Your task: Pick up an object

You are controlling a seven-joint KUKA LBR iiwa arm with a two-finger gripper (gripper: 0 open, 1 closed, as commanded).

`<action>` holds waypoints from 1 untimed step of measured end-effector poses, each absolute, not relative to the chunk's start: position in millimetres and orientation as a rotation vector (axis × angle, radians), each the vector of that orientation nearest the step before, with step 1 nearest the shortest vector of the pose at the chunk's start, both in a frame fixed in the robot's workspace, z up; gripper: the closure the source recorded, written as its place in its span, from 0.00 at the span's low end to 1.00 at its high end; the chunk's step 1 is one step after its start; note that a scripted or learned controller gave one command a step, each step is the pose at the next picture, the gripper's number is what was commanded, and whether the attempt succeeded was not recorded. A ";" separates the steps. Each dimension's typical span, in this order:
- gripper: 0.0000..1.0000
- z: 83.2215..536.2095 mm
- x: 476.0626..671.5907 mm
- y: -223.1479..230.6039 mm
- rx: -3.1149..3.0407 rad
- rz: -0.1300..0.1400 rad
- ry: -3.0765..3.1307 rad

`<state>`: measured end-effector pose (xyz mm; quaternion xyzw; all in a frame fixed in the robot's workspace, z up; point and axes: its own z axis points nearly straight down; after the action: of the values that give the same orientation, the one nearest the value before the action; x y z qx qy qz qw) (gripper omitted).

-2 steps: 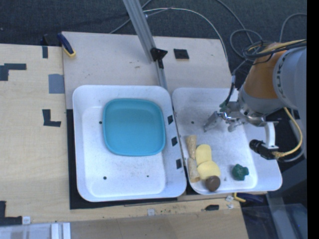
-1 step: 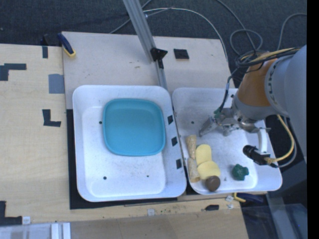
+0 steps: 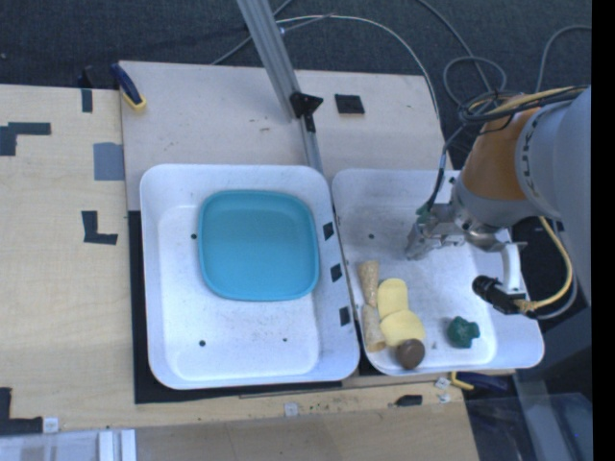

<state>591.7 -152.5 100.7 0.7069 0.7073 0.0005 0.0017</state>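
Observation:
My gripper (image 3: pixel 420 245) hangs low over the middle of the right bin (image 3: pixel 384 195), its fingers pointing down toward the bin floor. Nothing shows between them. Below and left of it lie a pale yellow object (image 3: pixel 392 298) and a second yellow piece (image 3: pixel 401 327), with a beige stick-like item (image 3: pixel 370 301) along the bin's left wall. A small brown round object (image 3: pixel 410 353) rests at the bin's front edge. A dark green object (image 3: pixel 462 330) sits at the front right, below the gripper.
The left bin (image 3: pixel 173 353) holds a turquoise square plate (image 3: pixel 258 243). A grey metal pole (image 3: pixel 279 60) slants down to the gap between the bins. Black and yellow cables (image 3: pixel 538 296) loop beside the arm on the right.

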 end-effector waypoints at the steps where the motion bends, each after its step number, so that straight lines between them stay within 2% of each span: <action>1: 1.00 162.3 597.0 -151.4 2.218 0.004 2.220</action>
<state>597.0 -151.4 162.3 0.7068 0.7074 0.0013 0.0019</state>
